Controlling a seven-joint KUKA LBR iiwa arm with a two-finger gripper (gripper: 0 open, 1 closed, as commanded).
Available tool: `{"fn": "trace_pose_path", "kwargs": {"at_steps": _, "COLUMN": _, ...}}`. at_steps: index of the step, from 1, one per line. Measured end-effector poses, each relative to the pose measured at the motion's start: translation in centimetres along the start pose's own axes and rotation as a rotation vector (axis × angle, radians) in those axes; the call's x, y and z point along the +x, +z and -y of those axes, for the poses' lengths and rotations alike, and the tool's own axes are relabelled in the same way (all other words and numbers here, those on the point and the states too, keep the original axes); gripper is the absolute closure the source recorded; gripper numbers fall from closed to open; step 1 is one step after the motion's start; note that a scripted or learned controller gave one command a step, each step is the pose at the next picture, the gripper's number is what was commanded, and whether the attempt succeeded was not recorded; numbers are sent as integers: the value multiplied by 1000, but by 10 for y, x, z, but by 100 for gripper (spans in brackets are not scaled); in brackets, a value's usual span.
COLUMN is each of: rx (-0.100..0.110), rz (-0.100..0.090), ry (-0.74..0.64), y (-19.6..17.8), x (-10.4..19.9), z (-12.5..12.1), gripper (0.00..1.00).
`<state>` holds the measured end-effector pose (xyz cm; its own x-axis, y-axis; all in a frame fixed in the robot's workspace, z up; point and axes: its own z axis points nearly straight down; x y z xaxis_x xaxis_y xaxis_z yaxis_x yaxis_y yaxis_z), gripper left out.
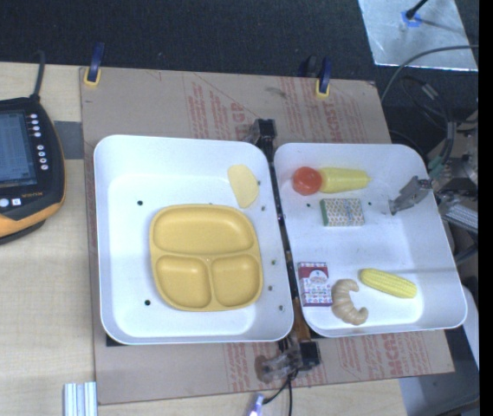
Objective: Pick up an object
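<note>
At right bin's [437, 258] right edge: gripper [405, 196] low over bare floor, fingers' state unclear, nothing visibly held. Corn cob [387, 282] near front right corner, croissant [348, 302] beside it. Risk: grabbing off target, cob rolling against wall.

My gripper [409, 192] low over right bin's [432, 241] far right rim, nothing between my fingers, tomato [307, 180] touching yellow pepper [344, 178], corn [387, 283] beside croissant [348, 301], left bin [120, 232] bearing yellow divided tray [205, 256].
</note>
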<state>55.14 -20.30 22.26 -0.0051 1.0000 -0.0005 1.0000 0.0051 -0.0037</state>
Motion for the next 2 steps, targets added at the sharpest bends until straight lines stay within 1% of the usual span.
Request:
{"fn": "trace_pose_path", "kwargs": {"at_steps": 1, "rx": -6, "rz": -1, "ry": -2, "y": 130, "x": 50, "z": -47, "gripper": 0}}
{"fn": "trace_pose_path", "kwargs": {"at_steps": 2, "rx": 20, "rz": -6, "ry": -1, "y": 108, "x": 108, "z": -102, "gripper": 0}}
